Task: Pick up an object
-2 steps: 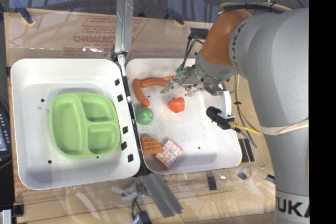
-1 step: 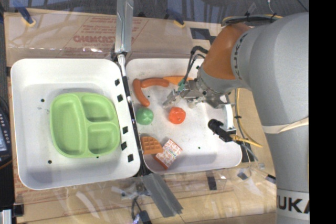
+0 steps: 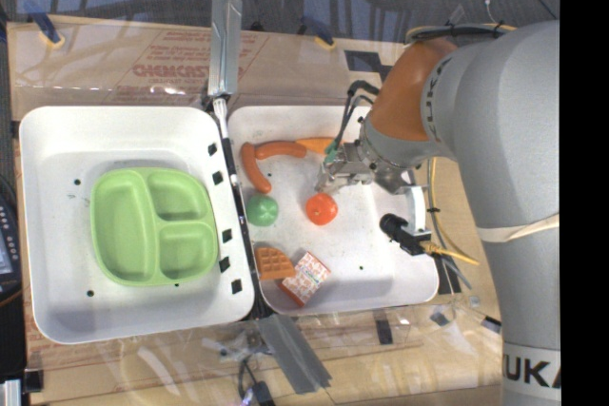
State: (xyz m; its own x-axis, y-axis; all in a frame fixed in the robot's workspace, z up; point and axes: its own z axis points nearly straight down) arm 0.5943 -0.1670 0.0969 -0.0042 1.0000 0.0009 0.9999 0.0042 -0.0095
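Brown cardboard under clear plastic covers the table (image 3: pixel 114 62), which carries two white bins side by side. At the left, the left bin (image 3: pixel 48 138) holds a green divided plate (image 3: pixel 152 225) near its middle. Next, the right bin (image 3: pixel 419 276) holds a sausage (image 3: pixel 257 164) and a carrot (image 3: pixel 314 145) toward its far edge, a green ball (image 3: pixel 263 210) by its left wall, a waffle (image 3: pixel 271 261) and a small packet (image 3: pixel 306 276) near its front edge, and an orange ball (image 3: pixel 322 208) about mid-bin. The end effector (image 3: pixel 341 174) sits low just above the orange ball; whether its grip is apart or together I cannot tell. Nothing looks lifted, so the pick appears not yet done
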